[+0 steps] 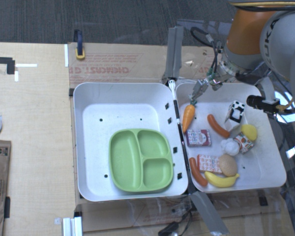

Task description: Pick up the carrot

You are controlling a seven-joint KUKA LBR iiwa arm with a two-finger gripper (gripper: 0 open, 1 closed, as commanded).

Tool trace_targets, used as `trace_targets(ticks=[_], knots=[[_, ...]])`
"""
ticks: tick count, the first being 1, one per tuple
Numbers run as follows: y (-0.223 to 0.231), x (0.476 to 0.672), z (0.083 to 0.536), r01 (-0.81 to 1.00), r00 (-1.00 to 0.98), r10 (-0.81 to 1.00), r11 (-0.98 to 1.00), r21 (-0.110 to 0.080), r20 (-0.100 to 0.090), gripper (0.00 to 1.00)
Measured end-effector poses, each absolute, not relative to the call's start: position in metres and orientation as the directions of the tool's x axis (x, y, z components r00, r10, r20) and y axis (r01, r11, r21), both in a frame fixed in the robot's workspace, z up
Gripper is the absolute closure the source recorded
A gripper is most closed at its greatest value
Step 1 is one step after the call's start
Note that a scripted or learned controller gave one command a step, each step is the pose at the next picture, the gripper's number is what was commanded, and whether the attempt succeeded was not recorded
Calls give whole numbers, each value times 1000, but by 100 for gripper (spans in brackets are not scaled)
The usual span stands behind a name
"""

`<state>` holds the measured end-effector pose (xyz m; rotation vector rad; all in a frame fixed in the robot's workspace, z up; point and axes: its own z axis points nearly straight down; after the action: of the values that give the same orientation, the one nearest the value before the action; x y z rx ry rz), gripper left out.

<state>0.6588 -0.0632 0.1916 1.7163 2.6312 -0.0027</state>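
The carrot (pixel 188 118), orange with a small green top, sits at the left edge of the right bin (pixel 265 178), close to the divider between the bins, its top pointing up and right. My gripper (pixel 202 88) hangs just above and to the right of the carrot's green top, tilted down toward it. At this angle it is unclear whether the gripper touches the carrot.
A green divided plate (pixel 141 159) lies in the left bin (pixel 88 132). The right bin also holds two sausages (pixel 218 125), red boxes (pixel 198 138), a banana (pixel 221 181), a lemon (pixel 249 132), a small cow-print carton (pixel 236 112) and other toy food. A blue-and-yellow clamp (pixel 78 44) stands behind the bins.
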Motion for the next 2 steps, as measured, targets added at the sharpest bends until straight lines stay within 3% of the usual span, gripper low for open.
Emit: trace_targets(ticks=[1,2], knots=[[-63,659,192,915,-403,915,403,-1,-1,0],[-102,658,94,657,-754,657,754,-2,2,0]])
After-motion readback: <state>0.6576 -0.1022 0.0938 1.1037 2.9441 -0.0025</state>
